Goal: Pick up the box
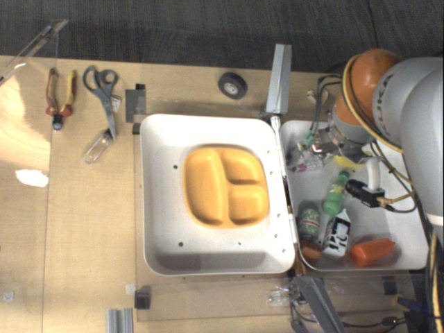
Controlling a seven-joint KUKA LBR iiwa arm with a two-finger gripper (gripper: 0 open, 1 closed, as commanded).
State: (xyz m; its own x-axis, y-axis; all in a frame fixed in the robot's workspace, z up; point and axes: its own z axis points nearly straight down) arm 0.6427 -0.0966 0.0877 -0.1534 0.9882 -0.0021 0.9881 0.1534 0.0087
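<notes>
The end effector [320, 146] hangs over the far end of the right bin [416, 255]; I cannot tell how it is set. The box [338, 234], black and white, lies near the front beside a green bottle [334, 197] and orange carrot [372, 251]. The left bin [166, 241] holds a yellow tray [225, 185].

Left bin [159, 186]: white, holding a yellow divided tray [225, 184]. Right bin [402, 245]: white, holding a black-and-white patterned box [338, 233], a green bottle [335, 194], a dark green-labelled can [309, 220] and an orange-red piece [372, 250]. Table [69, 241]: pale wood. Scissors [104, 92]: grey handles. Pliers [60, 96]: red and yellow grips. Tape roll [232, 84]: black. Arm [409, 103]: grey with an orange band.
</notes>
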